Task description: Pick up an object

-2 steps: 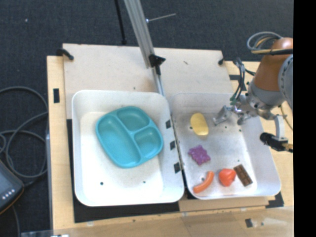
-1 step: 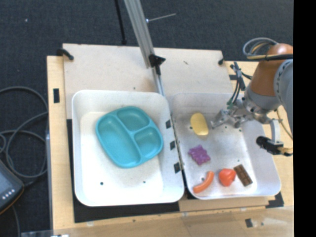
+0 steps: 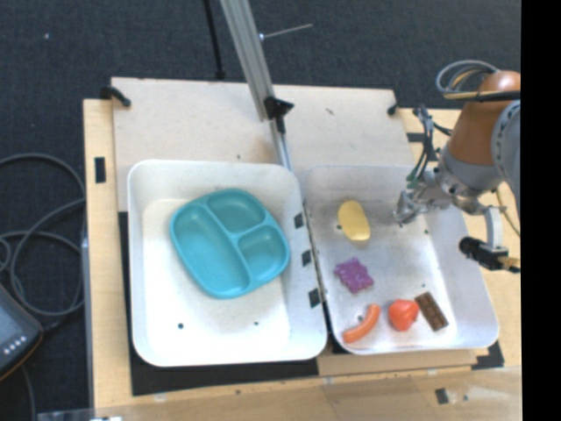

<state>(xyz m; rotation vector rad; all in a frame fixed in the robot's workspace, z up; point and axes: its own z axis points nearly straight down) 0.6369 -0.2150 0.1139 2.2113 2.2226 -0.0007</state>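
- Dark carpet lies around a pale wooden bench, with cables trailing off to one side.
- Two white bins sit side by side on it; the left bin holds a teal divided plate.
- The right bin carries all the loose pieces: a yellow lump toward the back, a purple piece in the middle, and along the front edge an orange carrot, a red ball and a brown block.
- My claw hangs over the back part of the right bin, near the yellow lump but apart from it, with bare bin floor between us.
- Whether my claw is spread or closed I cannot tell; it is too small and dark against the bin. Nothing shows in it.
- I judge this to be the approach step: no piece has been lifted, and all five lie flat in the bin.
- The yellow lump looks the nearest target. The next move would call for shifting sideways to stand over it, then descending straight down so I straddle it.
- It looks rounded and smooth, so a grip off centre could squeeze it out sideways.
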